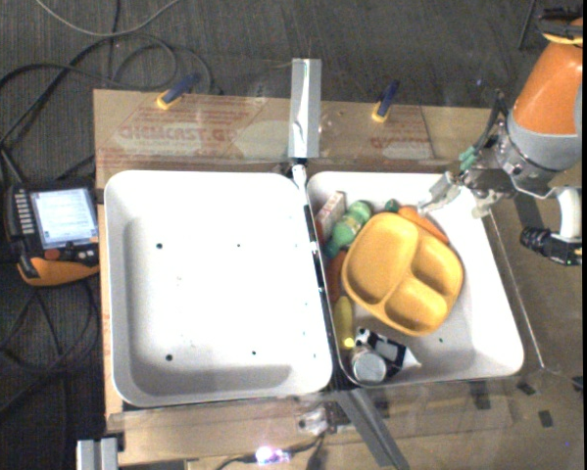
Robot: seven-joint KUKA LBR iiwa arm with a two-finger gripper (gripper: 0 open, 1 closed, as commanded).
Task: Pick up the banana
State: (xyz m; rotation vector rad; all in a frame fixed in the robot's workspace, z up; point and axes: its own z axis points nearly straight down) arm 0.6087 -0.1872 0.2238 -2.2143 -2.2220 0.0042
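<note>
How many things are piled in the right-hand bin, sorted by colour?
Orange-yellow divided plate: 1
Yellow banana: 1
Green items: 2, possibly more hidden
Silver can: 1
Orange item behind the plate: 1
Total: at least 6 visible

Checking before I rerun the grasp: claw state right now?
Claw: above the right bin's upper edge, nothing visible between its tips; open or shut cannot be told.

Banana (pixel 343 323) mostly hidden under orange tray (pixel 404 272), just a yellow strip shows. Arm (pixel 553 106) cut off at right edge. Gripper (pixel 448 189) fingers too small to read.
</note>
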